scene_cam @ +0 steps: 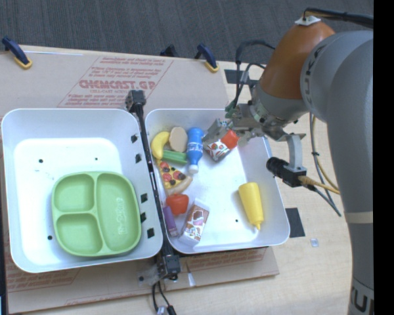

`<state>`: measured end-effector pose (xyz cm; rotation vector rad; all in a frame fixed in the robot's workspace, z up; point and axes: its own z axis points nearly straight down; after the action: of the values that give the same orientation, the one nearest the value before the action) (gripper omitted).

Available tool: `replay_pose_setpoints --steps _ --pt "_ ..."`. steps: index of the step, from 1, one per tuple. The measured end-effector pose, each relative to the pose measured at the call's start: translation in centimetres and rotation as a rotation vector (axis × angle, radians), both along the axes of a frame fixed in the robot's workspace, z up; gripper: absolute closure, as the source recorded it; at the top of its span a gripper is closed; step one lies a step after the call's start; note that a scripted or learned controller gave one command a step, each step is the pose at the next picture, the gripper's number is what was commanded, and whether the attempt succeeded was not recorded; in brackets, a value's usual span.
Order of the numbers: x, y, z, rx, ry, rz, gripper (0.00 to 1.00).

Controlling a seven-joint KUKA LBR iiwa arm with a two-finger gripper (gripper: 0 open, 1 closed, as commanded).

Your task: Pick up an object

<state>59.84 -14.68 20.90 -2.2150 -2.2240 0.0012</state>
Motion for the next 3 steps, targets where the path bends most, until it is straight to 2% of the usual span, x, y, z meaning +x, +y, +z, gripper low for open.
replay_pose_setpoints --steps 1,2,3 --pt "-10.1 -3.4 -11.6 0.014 0.010 0.009 0.00" --pt "-10.0 -3.9 -10.4 0.002 0.005 0.010 1.00" --pt "-5.7 0.3 -4.4 -0.001 -0.002 0.002 1.00"
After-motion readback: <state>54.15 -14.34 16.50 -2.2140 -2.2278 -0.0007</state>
